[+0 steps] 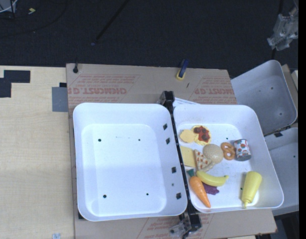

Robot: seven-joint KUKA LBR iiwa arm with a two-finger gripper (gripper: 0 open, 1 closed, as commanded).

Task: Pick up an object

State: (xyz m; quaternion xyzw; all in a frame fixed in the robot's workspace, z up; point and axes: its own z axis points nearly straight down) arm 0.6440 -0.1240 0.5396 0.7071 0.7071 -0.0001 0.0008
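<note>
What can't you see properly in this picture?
- Gripper: small and blurry at the camera view's top right, so its fingers are unclear.
- Purple toy: mostly covered by the banana and carrot.
- Can: its label is too small to read.
- Clamp at the bottom edge: cut off.

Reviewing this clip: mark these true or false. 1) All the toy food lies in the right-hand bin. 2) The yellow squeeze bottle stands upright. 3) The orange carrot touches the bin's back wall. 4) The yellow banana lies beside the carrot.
1) True: the toy food sits in the right white bin.
2) False: the yellow plastic squeeze bottle lies on its side.
3) False: the orange toy carrot lies near the front edge.
4) True: the yellow toy banana lies just above it.
</note>
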